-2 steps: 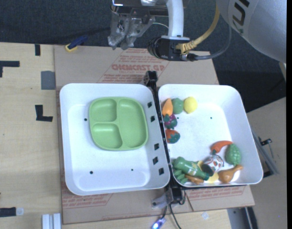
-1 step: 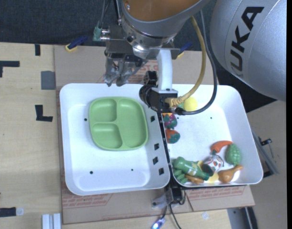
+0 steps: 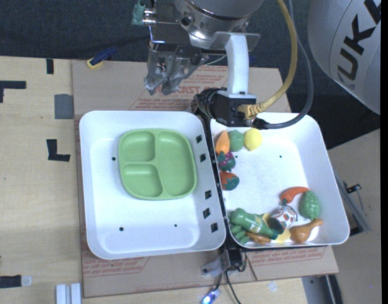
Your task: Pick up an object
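My gripper (image 3: 167, 81) hangs high over the back edge of the left bin (image 3: 95, 189), its fingers (image 3: 157, 76) drawn together with nothing between them. A green divided plate (image 3: 159, 163) lies in the left bin. The right bin (image 3: 320, 151) holds toy food: a yellow lemon (image 3: 252, 139), an orange carrot (image 3: 222, 142), a purple and green piece (image 3: 226, 161) and a red and green piece (image 3: 230, 181) along its left wall. A green pepper (image 3: 310, 204), a red chili (image 3: 294, 193), a green vegetable (image 3: 244, 220) and an orange pear (image 3: 301, 234) crowd the front right corner.
The arm's wrist and a black cable bundle (image 3: 226, 106) hang over the back of the divider between the bins. A yellow hose (image 3: 288, 81) loops over the right bin's back rim. Bare white floor lies in the middle of the right bin.
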Controlling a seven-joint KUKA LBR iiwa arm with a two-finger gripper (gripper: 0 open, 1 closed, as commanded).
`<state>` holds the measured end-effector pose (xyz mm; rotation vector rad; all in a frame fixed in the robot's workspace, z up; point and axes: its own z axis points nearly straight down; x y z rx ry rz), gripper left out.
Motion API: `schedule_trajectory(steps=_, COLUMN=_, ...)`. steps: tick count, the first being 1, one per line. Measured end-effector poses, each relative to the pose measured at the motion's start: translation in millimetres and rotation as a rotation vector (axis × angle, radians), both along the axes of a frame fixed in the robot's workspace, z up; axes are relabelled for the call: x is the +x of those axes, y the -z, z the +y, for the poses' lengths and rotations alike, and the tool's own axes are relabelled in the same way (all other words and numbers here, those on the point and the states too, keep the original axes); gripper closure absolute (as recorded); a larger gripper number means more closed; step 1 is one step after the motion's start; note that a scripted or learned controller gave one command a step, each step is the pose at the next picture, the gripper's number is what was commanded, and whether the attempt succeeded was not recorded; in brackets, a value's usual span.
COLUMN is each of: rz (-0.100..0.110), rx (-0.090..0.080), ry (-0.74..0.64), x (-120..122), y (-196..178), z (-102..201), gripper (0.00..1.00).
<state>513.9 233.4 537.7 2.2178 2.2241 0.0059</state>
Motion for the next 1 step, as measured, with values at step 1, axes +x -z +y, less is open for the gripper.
schedule_trajectory(steps=1, rz=0.005, rx=-0.003, ry=0.000, x=0.2, y=3.4, z=0.0, gripper=0.00)
